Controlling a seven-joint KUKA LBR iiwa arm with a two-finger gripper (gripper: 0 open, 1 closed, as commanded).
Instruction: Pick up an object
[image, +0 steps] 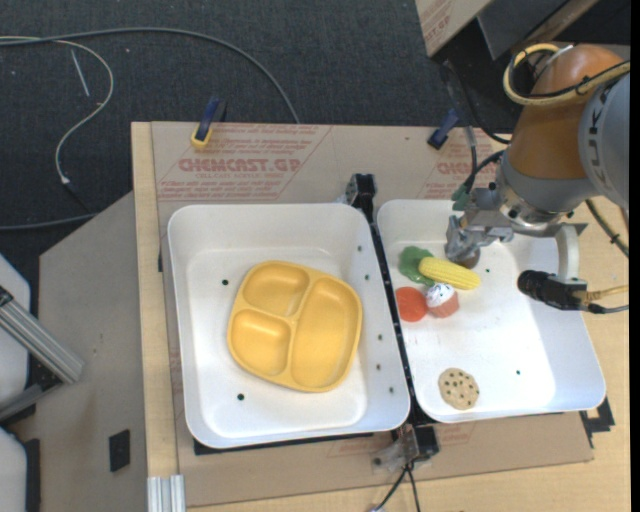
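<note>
My gripper (466, 250) hangs low in the right bin (560, 380), just above and to the right of a yellow corn cob (449, 273). The cob lies across a green toy (413, 262). Below them sit a red round toy (411, 304) and a small white and red toy (441, 298). A spotted cookie (459, 388) lies near the bin's front. The gripper's tips are close to the cob's right end, and nothing shows between them.
The left bin (200, 300) holds a yellow divided plate (295, 325). Black clips sit on the seam between the bins. A black cable part (548, 287) hangs off the arm over the right bin. Cardboard lies under both bins.
</note>
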